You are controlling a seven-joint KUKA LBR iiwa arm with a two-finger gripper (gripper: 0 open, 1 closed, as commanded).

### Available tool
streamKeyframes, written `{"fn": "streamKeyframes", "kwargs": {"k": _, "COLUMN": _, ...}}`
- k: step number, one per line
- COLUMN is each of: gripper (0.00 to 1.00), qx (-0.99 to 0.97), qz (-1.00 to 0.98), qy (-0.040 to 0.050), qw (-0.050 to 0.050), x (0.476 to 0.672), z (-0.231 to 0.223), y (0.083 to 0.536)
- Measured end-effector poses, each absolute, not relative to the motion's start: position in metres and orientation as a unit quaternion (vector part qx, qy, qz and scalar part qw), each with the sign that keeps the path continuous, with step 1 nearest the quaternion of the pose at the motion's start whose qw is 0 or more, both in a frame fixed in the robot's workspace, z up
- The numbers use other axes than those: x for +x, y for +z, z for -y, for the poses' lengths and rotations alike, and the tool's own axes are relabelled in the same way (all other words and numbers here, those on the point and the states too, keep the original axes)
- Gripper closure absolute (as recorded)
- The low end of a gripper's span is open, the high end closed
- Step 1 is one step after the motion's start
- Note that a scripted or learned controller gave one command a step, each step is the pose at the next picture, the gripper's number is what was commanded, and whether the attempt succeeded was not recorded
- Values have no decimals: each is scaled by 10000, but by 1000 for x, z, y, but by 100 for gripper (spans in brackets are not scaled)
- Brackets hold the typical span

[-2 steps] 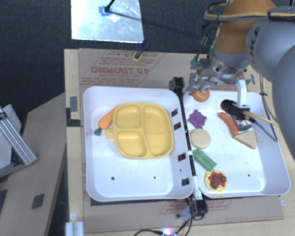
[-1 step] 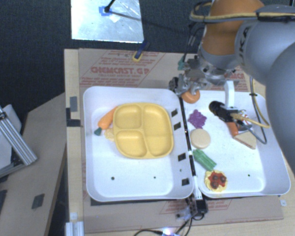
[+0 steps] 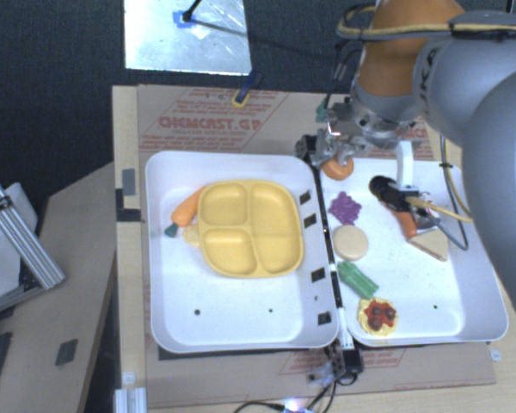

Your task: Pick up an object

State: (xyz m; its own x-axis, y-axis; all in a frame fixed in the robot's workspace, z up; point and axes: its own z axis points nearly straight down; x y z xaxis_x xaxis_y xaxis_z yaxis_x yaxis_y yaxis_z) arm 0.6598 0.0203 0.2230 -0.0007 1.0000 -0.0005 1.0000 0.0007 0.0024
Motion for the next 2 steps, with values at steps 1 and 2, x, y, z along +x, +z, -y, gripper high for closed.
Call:
{"fn": "streamKeyframes", "kwargs": {"k": 1, "gripper": 100, "qx": 7052, "qz": -7090, "qy": 10, "qw": 3, "x": 652, "z": -34, "y": 233}}
{"fn": "streamKeyframes", "kwargs": {"k": 2, "gripper": 100, "qx": 7063, "qz": -7079, "qy": 2, "qw": 5, "x": 650, "z": -33, "y": 218}}
